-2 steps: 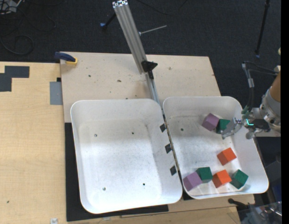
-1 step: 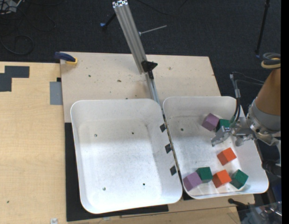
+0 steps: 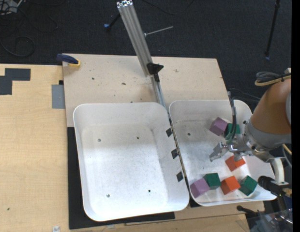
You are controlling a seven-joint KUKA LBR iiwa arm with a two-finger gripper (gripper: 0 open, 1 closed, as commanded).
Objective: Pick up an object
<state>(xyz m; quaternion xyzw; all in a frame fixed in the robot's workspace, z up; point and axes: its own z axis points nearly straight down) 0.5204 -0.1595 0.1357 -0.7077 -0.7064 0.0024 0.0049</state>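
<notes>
My gripper [image 3: 223, 151] hangs low in the right bin [image 3: 188, 115], near its middle. A red block [image 3: 235, 163] lies just to its lower right, partly under the wrist. A purple block [image 3: 218, 126] and a green block [image 3: 232, 129] sit just above the gripper, the green one partly hidden by the arm. Along the bin's front edge lie a purple block [image 3: 200, 186], a green block [image 3: 212, 180], an orange block [image 3: 230, 184] and another green block [image 3: 248, 185]. Nothing shows as lifted off the bin floor.
The left bin [image 3: 87, 129] stands beside the right one, with a divider [image 3: 173, 149] carrying black clips between them. A slanted aluminium post [image 3: 138, 37] rises behind the bins. The arm's orange band [image 3: 276, 105] is at the right edge.
</notes>
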